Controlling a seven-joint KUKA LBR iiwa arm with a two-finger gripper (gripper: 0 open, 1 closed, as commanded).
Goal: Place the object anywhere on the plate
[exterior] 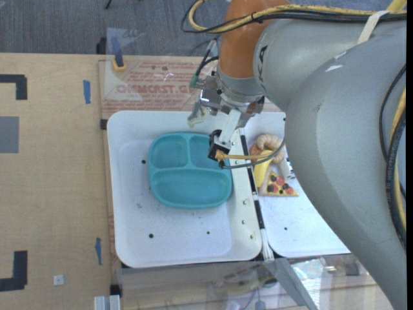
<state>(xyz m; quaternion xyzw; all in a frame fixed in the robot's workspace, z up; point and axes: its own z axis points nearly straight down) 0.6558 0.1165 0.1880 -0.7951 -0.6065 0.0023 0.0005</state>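
A teal plate with three compartments lies in the left bin, toward its back right. My gripper hangs over the bin's back edge, just beyond the plate's far right corner. Nothing shows on the plate. In the right bin, close to the divider, lie a tan pastry-like toy and a yellow pizza-slice toy with coloured dots. Both sit to the right of the gripper, partly under the arm.
The big grey arm covers most of the right bin. A cardboard sheet lies behind the bins. The wooden bench stretches to the left.
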